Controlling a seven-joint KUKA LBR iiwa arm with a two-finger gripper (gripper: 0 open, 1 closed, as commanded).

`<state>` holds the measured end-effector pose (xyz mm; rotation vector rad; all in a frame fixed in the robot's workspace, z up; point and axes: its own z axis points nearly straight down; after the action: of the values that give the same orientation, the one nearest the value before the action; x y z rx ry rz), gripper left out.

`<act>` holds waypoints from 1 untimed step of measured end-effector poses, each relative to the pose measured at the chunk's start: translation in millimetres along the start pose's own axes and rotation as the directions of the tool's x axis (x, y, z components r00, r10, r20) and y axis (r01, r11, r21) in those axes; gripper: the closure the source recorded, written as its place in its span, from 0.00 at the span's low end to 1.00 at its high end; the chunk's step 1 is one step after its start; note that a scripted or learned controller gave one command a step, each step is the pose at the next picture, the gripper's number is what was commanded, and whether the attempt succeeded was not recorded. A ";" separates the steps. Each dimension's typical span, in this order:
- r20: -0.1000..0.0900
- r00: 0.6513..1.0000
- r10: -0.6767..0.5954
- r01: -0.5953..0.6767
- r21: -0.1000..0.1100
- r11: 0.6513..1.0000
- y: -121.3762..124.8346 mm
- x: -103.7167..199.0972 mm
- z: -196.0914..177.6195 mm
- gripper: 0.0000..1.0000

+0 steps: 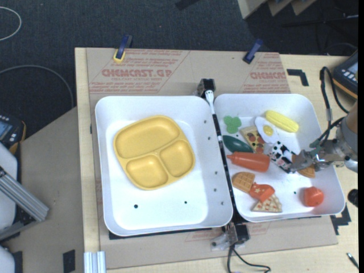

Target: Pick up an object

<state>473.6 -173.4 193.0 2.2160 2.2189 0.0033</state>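
The right bin (327, 124) holds several toy foods. Among them are a yellow corn cob (281, 121), a red-orange sausage (248, 161), a waffle (243, 181), a pizza slice (267, 205), a red tomato (312, 196) and a black-and-white spotted piece (279, 151). My gripper (300, 161) reaches in low from the right, just right of the spotted piece and above the tomato. A small orange-brown piece (307, 173) lies partly under the gripper. I cannot make out anything held.
The left bin (108, 169) carries a yellow divided plate (153, 151). A green leaf shape (231, 123), a dark green piece (232, 143) and a fried egg (266, 131) lie at the back of the right bin. Clamps (206, 87) join the bins at the middle.
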 end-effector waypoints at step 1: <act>0.000 1.000 0.000 0.000 0.000 1.000 1.4 -0.4 -33.9 1.00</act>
<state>474.8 -173.7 226.9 2.2156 2.2191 0.0031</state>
